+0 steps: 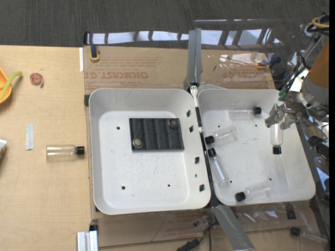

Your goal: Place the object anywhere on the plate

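A black grooved plate (156, 134) lies in the left bin (104, 182), toward its back. My gripper (276, 121) hangs over the right side of the right bin (301, 190). It is shut on a clear vial (276, 136), which points down with its black cap at the bottom. The plate is well to the left of the gripper, across the wall between the bins.
Several more clear, black-capped vials lie in the right bin: one at the back (243, 112), two by the left wall (222, 136) (219, 167), one at the front (254, 193). Another vial (63, 151) rests on the wooden bench left of the bins.
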`<action>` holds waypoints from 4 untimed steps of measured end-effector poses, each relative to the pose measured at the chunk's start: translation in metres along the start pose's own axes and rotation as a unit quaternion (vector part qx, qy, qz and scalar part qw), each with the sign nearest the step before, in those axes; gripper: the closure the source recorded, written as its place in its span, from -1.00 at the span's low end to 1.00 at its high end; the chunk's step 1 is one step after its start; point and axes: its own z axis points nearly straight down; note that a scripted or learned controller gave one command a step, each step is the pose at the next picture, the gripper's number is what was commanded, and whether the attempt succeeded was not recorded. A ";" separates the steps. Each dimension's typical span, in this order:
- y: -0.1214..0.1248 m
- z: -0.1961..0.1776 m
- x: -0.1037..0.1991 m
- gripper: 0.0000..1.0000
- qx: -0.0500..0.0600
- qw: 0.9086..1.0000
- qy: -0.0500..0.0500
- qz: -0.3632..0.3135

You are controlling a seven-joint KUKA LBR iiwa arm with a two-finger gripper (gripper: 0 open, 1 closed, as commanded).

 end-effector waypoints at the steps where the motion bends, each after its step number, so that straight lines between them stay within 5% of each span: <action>1: 0.082 -0.127 -0.017 1.00 0.000 0.992 0.000 0.124; 2: 0.022 0.011 0.054 1.00 0.001 0.998 0.000 0.061; 3: 0.086 0.005 0.067 1.00 0.000 0.992 0.000 0.125; 4: 0.092 -0.192 0.024 1.00 0.000 0.989 0.000 0.150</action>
